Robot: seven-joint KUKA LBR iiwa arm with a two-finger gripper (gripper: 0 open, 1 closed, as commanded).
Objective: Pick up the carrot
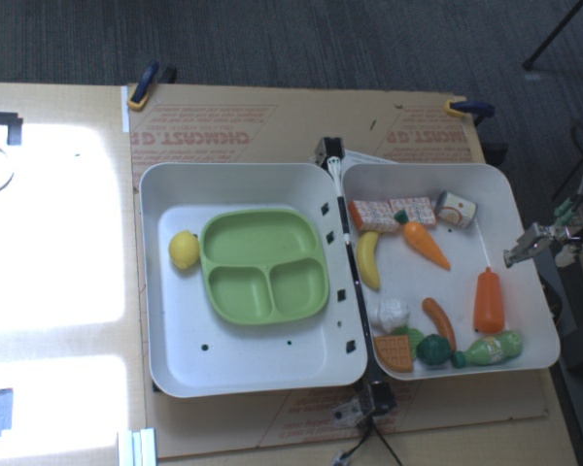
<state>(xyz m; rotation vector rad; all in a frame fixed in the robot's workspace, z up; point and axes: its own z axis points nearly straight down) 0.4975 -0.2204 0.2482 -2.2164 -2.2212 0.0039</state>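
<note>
Here, the carrot lies in the right bin, well to the left of the gripper. A banana lies farther left. I cannot tell how the gripper is set.

The carrot is a small orange toy with a green stub at its thick end. It lies flat on the floor of the right-hand bin, in the upper half, slanting from upper left, green end, down to its pointed tip at lower right.
</note>
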